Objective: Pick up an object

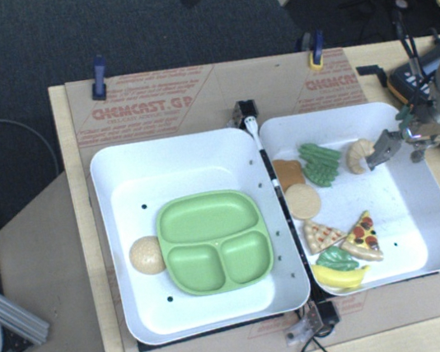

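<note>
At right bin's far right, grey two-finger hand [384,150] sits just right of small beige round toy [359,156]; finger spread unclear, nothing visibly held; toy lies leftward.

Tool [384,149] beside beige ball [359,156]

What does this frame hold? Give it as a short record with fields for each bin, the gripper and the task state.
left bin: green divided tray, tan round piece touching its left edge
right bin: green leafy piece, brown piece, tan disc, waffle wedge, pizza slice, banana, beige lump
gripper: low over right bin, beside the beige lump
task state: nothing visibly lifted
</note>
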Controlling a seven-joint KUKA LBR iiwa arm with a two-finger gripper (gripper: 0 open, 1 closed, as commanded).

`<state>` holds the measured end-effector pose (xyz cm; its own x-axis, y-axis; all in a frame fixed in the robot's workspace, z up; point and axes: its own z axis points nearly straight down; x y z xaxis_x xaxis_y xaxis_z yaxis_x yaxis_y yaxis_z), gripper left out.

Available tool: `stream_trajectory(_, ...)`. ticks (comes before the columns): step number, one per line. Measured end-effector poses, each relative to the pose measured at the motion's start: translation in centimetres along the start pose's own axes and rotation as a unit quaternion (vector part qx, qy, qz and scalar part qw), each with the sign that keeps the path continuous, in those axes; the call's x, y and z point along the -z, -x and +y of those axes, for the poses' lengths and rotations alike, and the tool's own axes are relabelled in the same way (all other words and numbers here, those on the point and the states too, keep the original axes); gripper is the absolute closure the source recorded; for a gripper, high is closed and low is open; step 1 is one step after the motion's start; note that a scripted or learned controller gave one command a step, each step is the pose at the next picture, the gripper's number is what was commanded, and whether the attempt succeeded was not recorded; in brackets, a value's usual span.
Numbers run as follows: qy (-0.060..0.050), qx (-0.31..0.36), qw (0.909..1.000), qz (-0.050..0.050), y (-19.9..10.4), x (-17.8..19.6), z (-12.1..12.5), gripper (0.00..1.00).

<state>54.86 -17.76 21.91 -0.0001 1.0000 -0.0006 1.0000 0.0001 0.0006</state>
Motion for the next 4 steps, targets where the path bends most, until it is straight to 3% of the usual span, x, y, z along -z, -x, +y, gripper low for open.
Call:
stream_trajectory(1,-0.005,-0.001,1.0000,0.003,-3.5,-12.7,-6.5,0.00)
stream_trajectory(2,0.002,0.000,1.0000,0.000,-3.3,-11.0,-6.0,1.00)
stream_trajectory(3,0.003,0.003,1.0000,0.001,-11.3,-3.0,-6.7,1.00)
stream_trajectory(4,-0.001,0.004,1.0000,0.002,-19.2,-3.4,-6.9,1.00)
